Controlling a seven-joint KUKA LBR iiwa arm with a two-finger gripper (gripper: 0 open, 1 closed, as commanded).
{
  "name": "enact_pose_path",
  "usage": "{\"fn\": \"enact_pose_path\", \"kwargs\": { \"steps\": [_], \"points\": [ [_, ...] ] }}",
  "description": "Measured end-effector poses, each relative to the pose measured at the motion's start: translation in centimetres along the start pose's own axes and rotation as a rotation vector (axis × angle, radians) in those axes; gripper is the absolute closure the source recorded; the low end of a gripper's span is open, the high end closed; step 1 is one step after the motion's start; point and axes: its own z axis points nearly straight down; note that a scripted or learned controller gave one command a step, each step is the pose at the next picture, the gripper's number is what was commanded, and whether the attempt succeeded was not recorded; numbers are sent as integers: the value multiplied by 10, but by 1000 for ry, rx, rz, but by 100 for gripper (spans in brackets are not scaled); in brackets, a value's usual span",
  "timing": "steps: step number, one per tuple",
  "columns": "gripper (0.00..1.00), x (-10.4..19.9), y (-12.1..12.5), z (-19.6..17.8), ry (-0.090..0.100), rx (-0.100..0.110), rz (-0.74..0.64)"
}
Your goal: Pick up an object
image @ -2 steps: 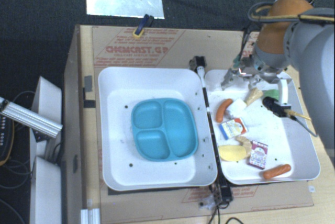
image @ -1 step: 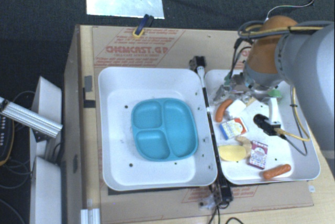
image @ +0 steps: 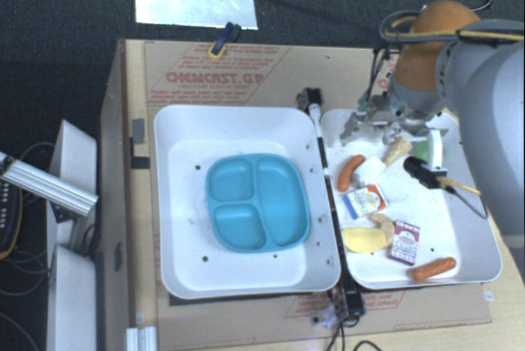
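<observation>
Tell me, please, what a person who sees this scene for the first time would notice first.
First, the blue divided tray, alone in the middle of the left bin. Next, the grey arm with its orange band, reaching in over the far end of the right bin. Below it lie small items, among them two sausages.

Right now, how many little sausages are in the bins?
2, both in the right bin: one sausage near its left wall, another sausage by the front edge. The arm may hide more.

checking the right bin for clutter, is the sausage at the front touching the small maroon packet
Apart. The camera view shows a strip of white bin floor between the sausage and the maroon packet lying just behind it.
</observation>
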Motion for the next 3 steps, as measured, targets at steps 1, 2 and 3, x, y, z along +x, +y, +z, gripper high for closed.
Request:
{"fn": "enact_pose_path", "kwargs": {
  "steps": [1,2,3],
  "points": [
    [0,7,-44,16,1,3,3],
    [0,5,0,15,0,1,0],
    [0,8,-40,16,1,3,3]
  ]
}}
